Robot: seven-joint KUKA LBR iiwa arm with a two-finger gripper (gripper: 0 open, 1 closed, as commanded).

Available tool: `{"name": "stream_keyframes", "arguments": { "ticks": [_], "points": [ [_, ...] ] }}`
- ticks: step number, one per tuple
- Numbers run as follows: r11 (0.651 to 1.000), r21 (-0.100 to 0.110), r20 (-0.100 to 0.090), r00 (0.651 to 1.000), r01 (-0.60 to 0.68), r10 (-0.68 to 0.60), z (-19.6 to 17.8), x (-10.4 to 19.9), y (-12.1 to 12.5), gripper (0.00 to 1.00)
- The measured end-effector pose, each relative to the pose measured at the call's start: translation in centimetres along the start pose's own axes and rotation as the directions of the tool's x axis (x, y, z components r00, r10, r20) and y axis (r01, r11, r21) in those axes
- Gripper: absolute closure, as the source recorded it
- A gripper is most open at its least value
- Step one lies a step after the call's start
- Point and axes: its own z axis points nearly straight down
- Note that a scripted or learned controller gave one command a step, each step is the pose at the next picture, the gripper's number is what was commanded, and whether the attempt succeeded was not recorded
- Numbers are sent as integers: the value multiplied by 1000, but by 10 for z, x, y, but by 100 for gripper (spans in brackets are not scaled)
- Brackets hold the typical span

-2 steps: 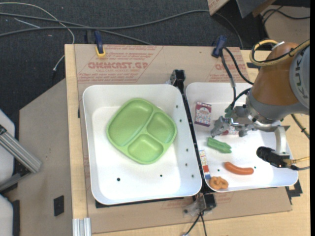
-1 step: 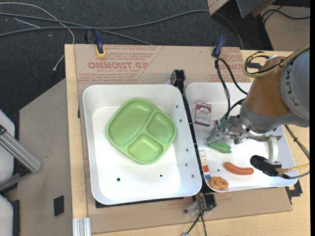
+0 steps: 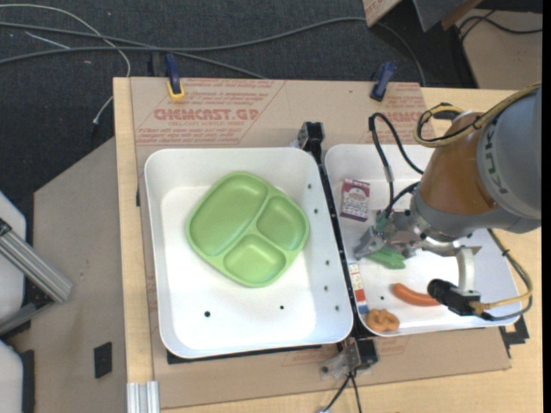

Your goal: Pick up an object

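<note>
Gripper (image 3: 376, 242) hangs low in the right bin (image 3: 508, 261), touching a glossy green object (image 3: 389, 257); grip state cannot be told. Smooth three-compartment green tray (image 3: 248, 228) fills the left bin (image 3: 172, 256).

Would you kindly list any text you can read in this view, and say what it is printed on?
"CHEMCAST GP": red print on the brown board under the bins, upper left.
Red print on the board's upper right: too blurred to read.
Small purple-and-white packet in the right bin: label too small to read.
</note>
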Motion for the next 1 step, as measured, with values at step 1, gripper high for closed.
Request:
{"name": "stream_keyframes", "arguments": {
  "ticks": [1],
  "points": [
    [1000, -5, 0, 1000, -1, 1, -12, 0, 1, 100]
  ]
}}
